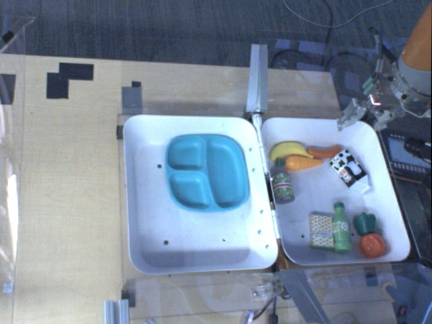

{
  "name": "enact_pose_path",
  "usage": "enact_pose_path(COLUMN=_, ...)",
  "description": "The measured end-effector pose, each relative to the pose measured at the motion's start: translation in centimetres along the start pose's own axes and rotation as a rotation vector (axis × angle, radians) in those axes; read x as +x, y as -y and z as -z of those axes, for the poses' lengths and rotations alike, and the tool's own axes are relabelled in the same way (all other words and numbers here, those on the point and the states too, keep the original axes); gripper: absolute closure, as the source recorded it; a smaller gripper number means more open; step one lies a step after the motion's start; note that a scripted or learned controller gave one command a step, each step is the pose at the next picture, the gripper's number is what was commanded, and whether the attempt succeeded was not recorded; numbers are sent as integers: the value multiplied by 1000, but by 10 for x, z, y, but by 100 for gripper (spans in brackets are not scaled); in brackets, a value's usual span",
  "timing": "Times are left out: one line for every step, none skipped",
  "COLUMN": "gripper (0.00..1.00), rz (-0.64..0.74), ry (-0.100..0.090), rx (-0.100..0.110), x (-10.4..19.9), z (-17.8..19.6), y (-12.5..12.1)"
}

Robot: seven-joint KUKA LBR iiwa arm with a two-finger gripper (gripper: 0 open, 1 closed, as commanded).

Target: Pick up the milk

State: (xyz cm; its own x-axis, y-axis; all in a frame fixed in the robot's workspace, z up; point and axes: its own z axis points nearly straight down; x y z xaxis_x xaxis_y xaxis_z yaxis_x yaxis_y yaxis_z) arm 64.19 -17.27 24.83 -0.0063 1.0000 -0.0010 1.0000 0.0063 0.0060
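The milk (348, 167) is a small white carton with black cow patches. It lies tilted in the right bin (388, 187), near the far right corner. My gripper (365, 117) hangs over that bin's far rim, just beyond and slightly right of the carton, with a gap between them. Its two grey fingers (347, 116) stand apart with nothing between them, so it is open.
Left of the milk lie a banana (286, 150) and two carrots (303, 162). A small can (283, 187) stands by the divider. A green bottle (341, 227), snack box (322, 229), green pepper (365, 222) and tomato (372, 246) fill the near side. A blue divided plate (206, 171) sits in the left bin (145, 181).
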Motion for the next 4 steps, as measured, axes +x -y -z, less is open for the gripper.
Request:
enact_pose_path(gripper=0, rz=60, ry=0, rx=1, x=-19, z=-116, y=25)
enact_pose_path(gripper=0, rz=88, ry=1, rx=-3, x=-29, z=-151, y=39)
enact_pose_path(gripper=100, rz=90, ry=4, rx=-12, x=-30, z=-137, y=36)
enact_pose_path(gripper=100, rz=82, ry=2, rx=-4, x=-1, z=-20, y=50)
